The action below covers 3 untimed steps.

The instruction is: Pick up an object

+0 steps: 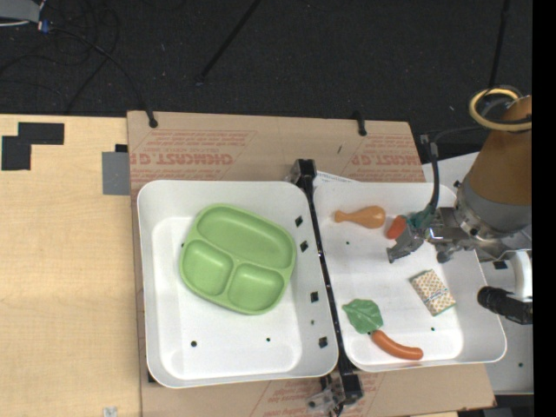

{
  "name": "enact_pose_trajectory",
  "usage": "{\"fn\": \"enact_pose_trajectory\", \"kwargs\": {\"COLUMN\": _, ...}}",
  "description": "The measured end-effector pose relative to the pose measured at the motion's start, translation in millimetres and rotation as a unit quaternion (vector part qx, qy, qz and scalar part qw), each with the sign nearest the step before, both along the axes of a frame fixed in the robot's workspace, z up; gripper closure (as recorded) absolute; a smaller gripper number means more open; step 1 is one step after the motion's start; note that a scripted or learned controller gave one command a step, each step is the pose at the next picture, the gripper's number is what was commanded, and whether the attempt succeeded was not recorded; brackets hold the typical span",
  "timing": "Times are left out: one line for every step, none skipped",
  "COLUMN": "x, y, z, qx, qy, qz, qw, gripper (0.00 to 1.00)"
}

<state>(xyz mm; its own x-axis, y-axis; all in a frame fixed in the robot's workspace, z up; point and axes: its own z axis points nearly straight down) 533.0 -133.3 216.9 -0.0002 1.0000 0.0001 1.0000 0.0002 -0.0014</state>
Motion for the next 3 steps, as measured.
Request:
{"fn": "enact_pose_trajectory", "kwargs": {"x": -1.5, "y": -0.1, "z": -64.7, "qx": 0.0012, "qy": 0.004, "qz": 0.000, "qw": 1.0000, "gripper": 0.00}}
{"fn": "enact_pose_trajectory", "kwargs": {"x": -12.4, "y": -4.0, "z": -116.9, "qx": 0.0013, "qy": 0.004, "qz": 0.000, "qw": 1.0000, "gripper": 0.00}}
{"fn": "enact_pose_trajectory", "kwargs": {"x": -12.8, "y": -3.3, "z": -130.0, "qx": 0.0007, "qy": 0.002, "qz": 0.000, "qw": 1.0000, "gripper": 0.00}}
